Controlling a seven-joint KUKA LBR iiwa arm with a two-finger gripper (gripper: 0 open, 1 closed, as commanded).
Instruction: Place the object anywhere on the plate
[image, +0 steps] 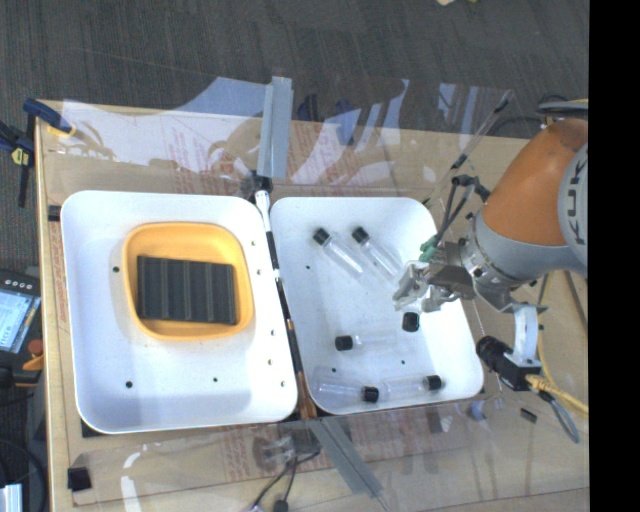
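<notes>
Several clear vials with black caps lie in the right white bin (300, 300): two side by side near the back (336, 251) (374, 252), one in the middle (345, 342), and two along the front wall (368, 394) (430, 382). My gripper (420, 287) hangs over the right side of this bin, low above the floor. Right beneath it sits another black-capped vial (410, 322); whether the gripper touches it is unclear. The yellow plate (185, 245), with a dark ribbed insert (188, 290), rests in the left white bin (90, 350), far left of the gripper.
The arm's grey wrist and orange band (540, 190) reach in from the right, with cables (455, 200) trailing over the bin's back right corner. A raised divider (275, 270) separates the bins. Tools and clamps (515, 360) lie off the right bin's front corner.
</notes>
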